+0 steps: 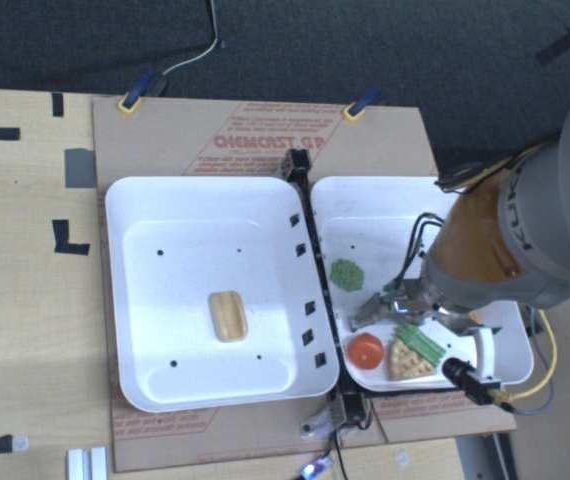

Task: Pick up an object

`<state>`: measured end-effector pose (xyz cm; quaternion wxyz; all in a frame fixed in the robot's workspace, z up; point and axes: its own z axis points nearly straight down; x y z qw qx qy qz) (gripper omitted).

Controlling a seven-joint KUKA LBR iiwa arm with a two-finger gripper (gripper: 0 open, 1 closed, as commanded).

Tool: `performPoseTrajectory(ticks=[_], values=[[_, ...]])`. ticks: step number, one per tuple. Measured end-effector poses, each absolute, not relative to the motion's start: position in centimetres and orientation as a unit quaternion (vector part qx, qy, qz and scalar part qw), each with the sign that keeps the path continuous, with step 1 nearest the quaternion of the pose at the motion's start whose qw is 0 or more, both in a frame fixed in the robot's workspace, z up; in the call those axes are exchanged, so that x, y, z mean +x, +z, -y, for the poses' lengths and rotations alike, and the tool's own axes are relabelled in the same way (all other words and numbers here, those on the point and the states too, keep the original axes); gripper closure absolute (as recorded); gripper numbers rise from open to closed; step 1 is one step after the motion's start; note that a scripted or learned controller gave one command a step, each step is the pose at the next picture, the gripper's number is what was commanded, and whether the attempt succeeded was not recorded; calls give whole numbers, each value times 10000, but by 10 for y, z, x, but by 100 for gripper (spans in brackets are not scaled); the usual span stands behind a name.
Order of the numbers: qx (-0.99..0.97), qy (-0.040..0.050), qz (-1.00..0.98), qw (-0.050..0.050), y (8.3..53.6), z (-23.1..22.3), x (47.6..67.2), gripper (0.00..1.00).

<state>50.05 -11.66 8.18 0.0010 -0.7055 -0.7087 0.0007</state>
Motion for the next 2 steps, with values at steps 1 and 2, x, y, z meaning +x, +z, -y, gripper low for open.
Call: performPoseTrajectory(ticks=[1,2], values=[[-7069,-4,7073,-11,85,167,550,0],[-7055,-19,7087,-41,86,173,651,0]])
